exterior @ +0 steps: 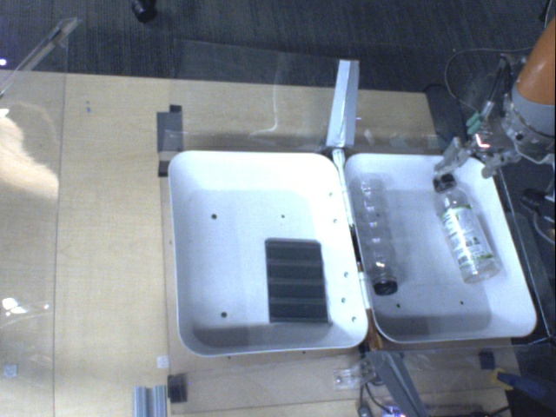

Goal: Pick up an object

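Note:
In the right bin (417, 320) lie two clear plastic bottles. One bottle (466, 237) with a white label and a black cap pointing to the back lies near the right wall. The other bottle (373, 233) lies along the left wall, its black cap toward the front. A black ribbed block (295, 280) rests flat in the left bin (217, 189). My gripper (470, 159) hangs over the back right corner of the right bin, just above and behind the labelled bottle's cap. Its fingers are spread open with nothing between them.
A metal post (342, 102) stands behind the seam between the two bins. Cables (473, 76) loop behind the right bin near the arm. A clear sheet covers the bench at the left.

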Available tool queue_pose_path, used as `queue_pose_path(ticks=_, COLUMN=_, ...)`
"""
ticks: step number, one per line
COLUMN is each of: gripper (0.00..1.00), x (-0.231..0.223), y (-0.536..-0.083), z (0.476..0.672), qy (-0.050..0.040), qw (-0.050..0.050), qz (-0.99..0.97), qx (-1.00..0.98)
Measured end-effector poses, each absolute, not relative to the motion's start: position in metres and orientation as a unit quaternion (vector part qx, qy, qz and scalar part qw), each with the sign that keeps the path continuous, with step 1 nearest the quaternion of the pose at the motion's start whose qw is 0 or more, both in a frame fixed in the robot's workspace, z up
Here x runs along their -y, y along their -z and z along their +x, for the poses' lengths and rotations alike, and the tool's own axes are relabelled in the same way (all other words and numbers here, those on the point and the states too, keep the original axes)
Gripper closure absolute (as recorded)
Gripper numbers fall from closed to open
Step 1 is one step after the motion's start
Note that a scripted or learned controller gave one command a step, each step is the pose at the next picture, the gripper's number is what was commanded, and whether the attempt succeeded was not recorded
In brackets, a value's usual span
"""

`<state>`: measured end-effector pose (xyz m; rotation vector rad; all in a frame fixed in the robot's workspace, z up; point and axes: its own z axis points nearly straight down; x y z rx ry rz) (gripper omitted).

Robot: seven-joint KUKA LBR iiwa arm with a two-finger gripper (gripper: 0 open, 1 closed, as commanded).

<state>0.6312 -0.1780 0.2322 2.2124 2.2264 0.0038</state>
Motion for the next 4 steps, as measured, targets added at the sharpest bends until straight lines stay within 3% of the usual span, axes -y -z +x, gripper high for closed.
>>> queue_pose_path(ticks=1, gripper=0.0, x=0.194, y=-0.139, z=0.631, qy=-0.0015, qw=0.003, qz=0.614, qx=-0.789)
queue_pose_path(ticks=2, gripper=0.0, x=0.193, y=-0.088, z=0.613, qy=-0.0024, qw=0.004, qz=0.572, qx=-0.82)
queue_pose_path(ticks=3, gripper=0.0, x=0.163, y=-0.091, z=0.551, qy=-0.0052, qw=0.013, qz=0.559, qx=-0.829)
queue_pose_path(ticks=4, gripper=0.0, x=0.146, y=-0.09, z=0.591, qy=-0.0012, qw=0.006, qz=0.418, qx=-0.908)
